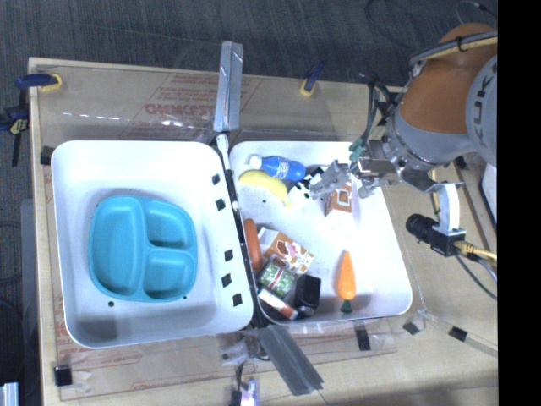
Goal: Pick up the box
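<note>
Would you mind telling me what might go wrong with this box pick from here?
The pincer sits over the small brown box near the right bin's far side; whether it grips the box is unclear, so lifting may leave it behind. The banana and blue bottle lie close beside it and could get nudged. A second patterned box may confuse targeting.

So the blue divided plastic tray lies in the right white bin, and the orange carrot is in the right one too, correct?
Not quite. The camera view shows the blue divided plastic tray in the left white bin; the orange carrot does lie in the right white bin.
</note>
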You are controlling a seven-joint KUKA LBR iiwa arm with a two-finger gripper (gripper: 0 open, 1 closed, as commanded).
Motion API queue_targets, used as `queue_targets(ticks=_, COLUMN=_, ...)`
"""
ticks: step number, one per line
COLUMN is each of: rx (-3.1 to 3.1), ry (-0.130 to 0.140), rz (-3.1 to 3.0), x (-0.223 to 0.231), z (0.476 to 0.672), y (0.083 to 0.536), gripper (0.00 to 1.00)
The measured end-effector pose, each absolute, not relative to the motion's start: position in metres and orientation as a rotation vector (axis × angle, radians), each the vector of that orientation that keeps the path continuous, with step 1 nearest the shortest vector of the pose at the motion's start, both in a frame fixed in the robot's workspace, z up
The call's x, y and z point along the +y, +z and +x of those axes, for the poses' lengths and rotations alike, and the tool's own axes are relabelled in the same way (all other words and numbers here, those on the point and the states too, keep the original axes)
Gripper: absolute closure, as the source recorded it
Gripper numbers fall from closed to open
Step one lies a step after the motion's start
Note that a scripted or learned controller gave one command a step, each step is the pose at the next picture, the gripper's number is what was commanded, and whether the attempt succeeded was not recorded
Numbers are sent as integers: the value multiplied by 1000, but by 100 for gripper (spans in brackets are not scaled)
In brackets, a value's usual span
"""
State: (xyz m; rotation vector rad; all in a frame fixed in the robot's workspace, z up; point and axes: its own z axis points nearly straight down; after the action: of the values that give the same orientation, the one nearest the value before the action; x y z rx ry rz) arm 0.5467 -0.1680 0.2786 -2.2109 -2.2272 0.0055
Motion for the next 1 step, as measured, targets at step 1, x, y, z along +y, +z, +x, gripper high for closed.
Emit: queue_targets(ticks=1, rx=-2236, ry=6, rz=-2201, x=-154, z=529, y=161, gripper=0)
